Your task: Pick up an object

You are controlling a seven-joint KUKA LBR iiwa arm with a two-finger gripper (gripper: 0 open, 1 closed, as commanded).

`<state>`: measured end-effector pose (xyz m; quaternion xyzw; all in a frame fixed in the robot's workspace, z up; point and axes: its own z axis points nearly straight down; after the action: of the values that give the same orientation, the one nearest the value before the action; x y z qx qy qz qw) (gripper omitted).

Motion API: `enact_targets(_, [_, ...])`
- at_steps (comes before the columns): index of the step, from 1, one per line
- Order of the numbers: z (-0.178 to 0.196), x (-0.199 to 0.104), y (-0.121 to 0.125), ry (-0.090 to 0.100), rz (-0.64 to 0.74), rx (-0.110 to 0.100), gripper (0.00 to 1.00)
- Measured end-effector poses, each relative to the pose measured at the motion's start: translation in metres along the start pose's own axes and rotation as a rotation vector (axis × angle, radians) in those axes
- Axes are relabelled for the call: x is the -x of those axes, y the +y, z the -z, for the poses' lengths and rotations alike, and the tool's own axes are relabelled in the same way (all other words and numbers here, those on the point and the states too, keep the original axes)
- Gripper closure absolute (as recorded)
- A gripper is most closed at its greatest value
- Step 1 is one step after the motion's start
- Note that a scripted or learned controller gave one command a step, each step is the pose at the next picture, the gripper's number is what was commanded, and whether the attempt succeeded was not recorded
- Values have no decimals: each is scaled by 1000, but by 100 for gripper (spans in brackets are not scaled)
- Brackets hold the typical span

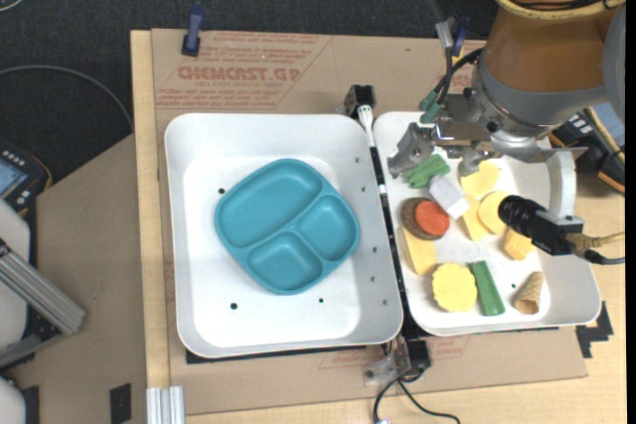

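From the fixed camera above the bench, the arm (552, 25) enters at the right and its bulk covers the back of the right bin (571, 308), so whatever lies under the wrist there is hidden. The gripper (422, 154) hangs low over the bin's back left corner, and whether it is apart, together or clamped on anything cannot be told, because the grey metal parts merge with a green piece (429, 172) lying just beneath them; that piece is partly covered and its shape is hard to read. A black cylinder (532, 221) on the arm's rig crosses the bin and cuts off some yellow pieces (489, 204) behind it. The clearer things lie toward the front: a brown disc with a red top (427, 218), a yellow wedge (419, 253) touching it, a round yellow ridged piece (454, 286), and just beside that a green stick (486, 288) whose long axis runs front to back, tilted slightly. A tan cone (530, 293) lies near the front right, its tip pointing toward the front. The left bin (199, 303) bears a blue divided plate (286, 225), turned at an angle.
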<state>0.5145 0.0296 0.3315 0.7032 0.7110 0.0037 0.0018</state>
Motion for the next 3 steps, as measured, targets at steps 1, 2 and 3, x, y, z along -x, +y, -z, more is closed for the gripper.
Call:
enact_targets(1, [7, 6, 0, -3, -9, -4, 100])
enact_targets(2, [-63, 63, -16, -3, -18, -17, 100])
enact_targets(3, [-151, 97, -40, -2, -16, -18, 100])
